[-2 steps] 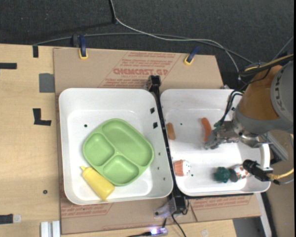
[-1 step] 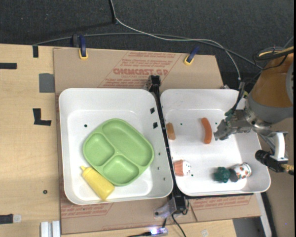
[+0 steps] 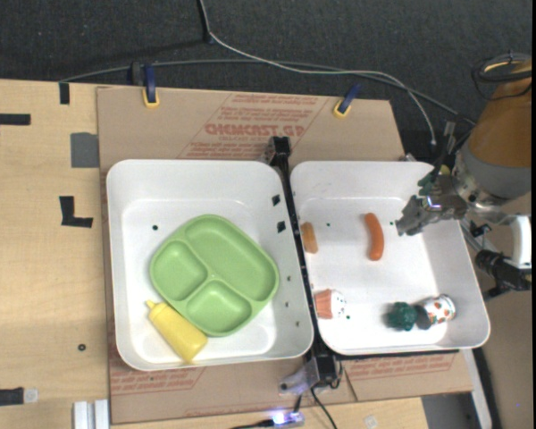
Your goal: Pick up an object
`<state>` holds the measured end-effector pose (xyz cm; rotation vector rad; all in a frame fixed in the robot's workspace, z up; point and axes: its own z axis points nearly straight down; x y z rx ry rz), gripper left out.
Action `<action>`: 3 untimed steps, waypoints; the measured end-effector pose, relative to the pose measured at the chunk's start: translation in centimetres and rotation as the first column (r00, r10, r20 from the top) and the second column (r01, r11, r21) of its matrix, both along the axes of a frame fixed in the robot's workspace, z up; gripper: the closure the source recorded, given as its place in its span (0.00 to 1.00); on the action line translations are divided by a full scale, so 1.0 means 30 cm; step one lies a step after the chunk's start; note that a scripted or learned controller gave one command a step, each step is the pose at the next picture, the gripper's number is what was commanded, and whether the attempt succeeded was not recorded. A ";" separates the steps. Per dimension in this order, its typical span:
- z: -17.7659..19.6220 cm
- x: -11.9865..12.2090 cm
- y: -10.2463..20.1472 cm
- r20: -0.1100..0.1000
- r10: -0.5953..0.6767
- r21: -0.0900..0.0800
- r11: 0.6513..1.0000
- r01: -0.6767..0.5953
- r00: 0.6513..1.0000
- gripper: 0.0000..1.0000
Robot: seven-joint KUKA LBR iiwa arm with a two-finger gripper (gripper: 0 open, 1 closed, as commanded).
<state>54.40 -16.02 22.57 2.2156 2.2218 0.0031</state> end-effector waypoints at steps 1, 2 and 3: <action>0.147 0.018 -0.010 0.000 -0.001 0.000 1.000 0.001 1.000 1.00; 0.123 -0.008 0.199 -0.006 0.003 0.002 1.000 -0.003 1.000 1.00; 0.119 -0.005 0.400 -0.006 0.005 0.003 1.000 -0.005 1.000 1.00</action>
